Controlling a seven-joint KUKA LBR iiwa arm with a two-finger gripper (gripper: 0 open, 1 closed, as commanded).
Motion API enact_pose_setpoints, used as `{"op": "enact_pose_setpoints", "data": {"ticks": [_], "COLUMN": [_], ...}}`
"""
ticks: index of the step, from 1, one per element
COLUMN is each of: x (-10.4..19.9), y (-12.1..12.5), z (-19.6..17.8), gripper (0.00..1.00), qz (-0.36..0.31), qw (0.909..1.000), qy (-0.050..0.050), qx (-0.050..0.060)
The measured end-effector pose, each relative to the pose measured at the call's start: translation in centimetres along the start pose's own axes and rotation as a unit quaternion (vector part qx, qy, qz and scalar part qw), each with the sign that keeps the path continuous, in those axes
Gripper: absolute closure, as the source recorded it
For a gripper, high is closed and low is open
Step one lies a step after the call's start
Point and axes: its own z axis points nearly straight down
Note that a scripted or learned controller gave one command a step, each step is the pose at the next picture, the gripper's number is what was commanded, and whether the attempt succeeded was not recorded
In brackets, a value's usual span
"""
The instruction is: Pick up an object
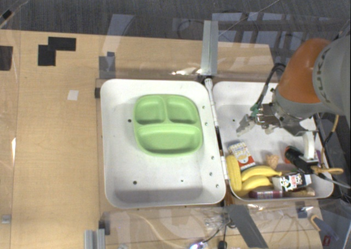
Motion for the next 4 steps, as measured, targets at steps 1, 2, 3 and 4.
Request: {"op": "enact_pose_setpoints", "data": {"ticks": [1,2,3,4], "x": [-2.9,-4.0,-1.6,-1.4], "y": [-2.9,0.6,-6.8,-6.3], "z": [4.3,-2.6,4.4,3.0], "gripper": [0.0,0.0,0.0,1.0], "qz": [0.02,0.01,0.011,0.009], "qw": [0.9997,1.0,0.9999,0.9998], "qy": [0.0,0.0,-0.001,-0.001], "qx": [-0.011,-0.001,-0.013,-0.019]}}
